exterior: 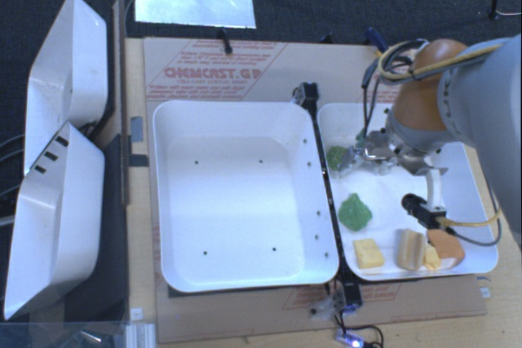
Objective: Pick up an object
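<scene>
My gripper (357, 156) is low in the right bin (469, 175), near its left wall. A small dark green lump (335, 157) lies just left of the gripper, touching or nearly touching its tip. A larger light green leafy piece (355, 212) sits in the bin below the gripper. Along the bin's front edge lie a yellow block (368, 253), a tan bread-like wedge (410, 248) and an orange piece (449, 247) with a small yellow bit (431, 259) beside it. The grey arm with its orange band (428, 85) covers the bin's back right part.
The left bin (236, 200) stands beside the right one, separated by a black divider (322, 167). Two spare white bins (57, 175) lean off the bench at the left. Yellow and black cables (457, 220) hang from the wrist over the right bin.
</scene>
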Controlling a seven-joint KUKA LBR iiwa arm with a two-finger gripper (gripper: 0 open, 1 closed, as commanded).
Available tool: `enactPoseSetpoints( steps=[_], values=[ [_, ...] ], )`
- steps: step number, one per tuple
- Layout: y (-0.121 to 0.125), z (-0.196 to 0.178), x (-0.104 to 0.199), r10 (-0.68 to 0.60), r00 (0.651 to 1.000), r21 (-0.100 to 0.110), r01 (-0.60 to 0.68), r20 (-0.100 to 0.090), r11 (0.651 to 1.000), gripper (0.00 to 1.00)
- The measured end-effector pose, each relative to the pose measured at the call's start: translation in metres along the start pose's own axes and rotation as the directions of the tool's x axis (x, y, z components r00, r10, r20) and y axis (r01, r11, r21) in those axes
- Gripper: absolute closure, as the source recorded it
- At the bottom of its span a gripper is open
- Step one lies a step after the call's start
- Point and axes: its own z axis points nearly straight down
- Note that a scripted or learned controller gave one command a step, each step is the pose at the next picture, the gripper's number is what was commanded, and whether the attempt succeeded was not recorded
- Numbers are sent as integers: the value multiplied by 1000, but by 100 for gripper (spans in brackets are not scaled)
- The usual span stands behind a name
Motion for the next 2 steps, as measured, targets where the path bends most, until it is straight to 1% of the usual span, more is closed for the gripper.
enactPoseSetpoints(
  steps=[1,2],
  values=[
    [7,-100,58,1,1000,-8,-1,0,1000,0],
    [-29,-95,46,8,1000,2,-8,2,1000,0]
  ],
)
